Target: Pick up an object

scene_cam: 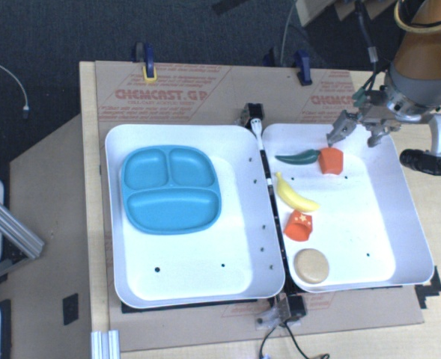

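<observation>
You see the pincer hanging over the far edge of the right bin, its two fingers spread wide apart with nothing between them. The left finger points down toward the bin floor, the other sits nearer the bin's far right corner.

The closest thing to it is the orange block, lying on the bin floor just below and a little to the left of the left finger, near it but apart. Touching the block's left side is a green pepper, stretched out toward the divider between the bins. Nearer you, a banana lies slantwise beside the divider, well apart from the pincer. Just under the banana's lower end sits a red piece, and nearer still, at the bin's front edge, a round tan disc.

Count them: in the right bin you have one orange block, one green pepper, one banana, one red piece and one tan disc, five things in all. The left bin holds one blue tray with three compartments, lying in its far half. There are two white bins side by side on the table, and two blue clamps at the board's far edge
</observation>
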`<state>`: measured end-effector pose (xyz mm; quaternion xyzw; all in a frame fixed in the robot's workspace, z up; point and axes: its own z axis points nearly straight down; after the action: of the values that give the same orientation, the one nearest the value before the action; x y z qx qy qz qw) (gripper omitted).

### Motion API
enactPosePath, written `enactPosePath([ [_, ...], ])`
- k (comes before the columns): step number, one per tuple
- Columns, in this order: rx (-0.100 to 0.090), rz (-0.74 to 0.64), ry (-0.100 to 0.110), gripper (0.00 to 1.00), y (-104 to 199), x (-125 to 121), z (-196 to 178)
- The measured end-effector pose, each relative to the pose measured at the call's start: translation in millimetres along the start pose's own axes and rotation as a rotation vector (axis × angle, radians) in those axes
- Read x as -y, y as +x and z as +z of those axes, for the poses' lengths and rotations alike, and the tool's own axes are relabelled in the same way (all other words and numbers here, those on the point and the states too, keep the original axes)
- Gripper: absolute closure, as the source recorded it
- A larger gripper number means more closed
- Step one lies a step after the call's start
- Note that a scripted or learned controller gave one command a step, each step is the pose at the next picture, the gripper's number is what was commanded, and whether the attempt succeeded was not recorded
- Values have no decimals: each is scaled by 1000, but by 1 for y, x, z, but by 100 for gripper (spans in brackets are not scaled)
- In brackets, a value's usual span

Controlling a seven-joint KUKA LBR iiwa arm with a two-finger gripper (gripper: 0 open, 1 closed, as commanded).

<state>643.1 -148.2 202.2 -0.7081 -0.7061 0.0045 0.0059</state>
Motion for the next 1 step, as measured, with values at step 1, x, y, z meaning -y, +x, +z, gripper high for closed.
enactPosePath([
  [1, 2, -3, -14, 0, 0, -3, -9],
])
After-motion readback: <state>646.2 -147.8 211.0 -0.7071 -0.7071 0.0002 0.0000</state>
